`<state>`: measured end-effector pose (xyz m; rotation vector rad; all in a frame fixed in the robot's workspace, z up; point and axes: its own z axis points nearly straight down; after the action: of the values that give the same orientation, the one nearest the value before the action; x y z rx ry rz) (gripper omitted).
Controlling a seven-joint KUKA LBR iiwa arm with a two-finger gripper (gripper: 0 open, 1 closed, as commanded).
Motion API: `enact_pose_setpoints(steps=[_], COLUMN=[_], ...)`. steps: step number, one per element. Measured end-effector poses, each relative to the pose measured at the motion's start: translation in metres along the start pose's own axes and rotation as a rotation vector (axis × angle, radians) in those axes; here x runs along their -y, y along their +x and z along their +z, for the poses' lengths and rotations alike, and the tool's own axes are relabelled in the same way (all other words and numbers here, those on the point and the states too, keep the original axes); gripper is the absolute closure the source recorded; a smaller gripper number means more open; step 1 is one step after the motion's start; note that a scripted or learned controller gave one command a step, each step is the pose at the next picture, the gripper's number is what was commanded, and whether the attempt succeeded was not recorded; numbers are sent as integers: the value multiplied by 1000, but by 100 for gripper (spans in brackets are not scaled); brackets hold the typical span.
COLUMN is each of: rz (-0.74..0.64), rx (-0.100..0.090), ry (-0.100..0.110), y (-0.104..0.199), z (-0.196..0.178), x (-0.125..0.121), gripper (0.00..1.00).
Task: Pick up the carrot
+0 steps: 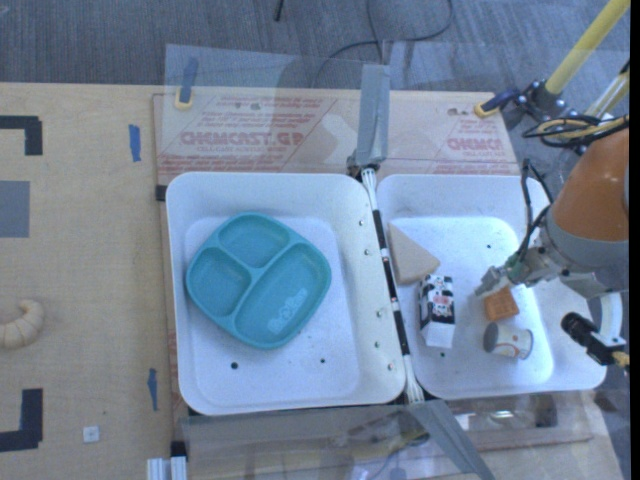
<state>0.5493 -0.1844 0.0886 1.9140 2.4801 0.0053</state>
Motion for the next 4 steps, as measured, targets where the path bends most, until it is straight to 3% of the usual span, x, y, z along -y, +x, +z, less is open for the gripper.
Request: enact_pose_setpoints(steps=[1, 2, 3, 4], rz=[-267, -371, -116, 365], rx=[1, -5, -3, -5], ry=[-1, 4, 4, 12], y=[15, 121, 75, 124], z=[-1, -97, -161, -111], x=[-6, -11, 31, 39], gripper=[100, 100, 100, 100])
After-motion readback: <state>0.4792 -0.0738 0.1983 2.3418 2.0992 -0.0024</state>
